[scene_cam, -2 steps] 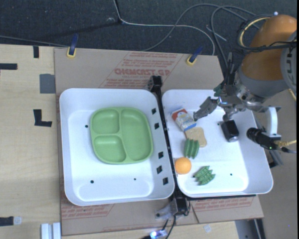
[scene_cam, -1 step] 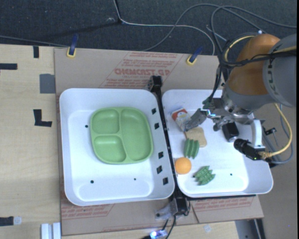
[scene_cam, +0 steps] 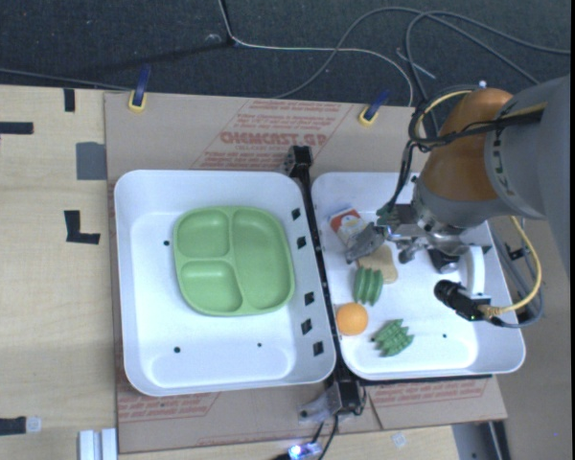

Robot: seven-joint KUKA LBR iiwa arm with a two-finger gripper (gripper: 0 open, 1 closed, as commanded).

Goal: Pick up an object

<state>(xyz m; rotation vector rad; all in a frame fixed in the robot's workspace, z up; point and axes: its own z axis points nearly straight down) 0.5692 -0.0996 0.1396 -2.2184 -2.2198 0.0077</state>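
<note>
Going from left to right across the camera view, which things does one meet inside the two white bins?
green divided plate → orange ball → knobbly green piece

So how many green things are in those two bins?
3. A divided plate in the left bin; a striped piece mid right bin, just above the orange ball; a bumpy piece near that bin's front edge. The arm may hide others.
</note>
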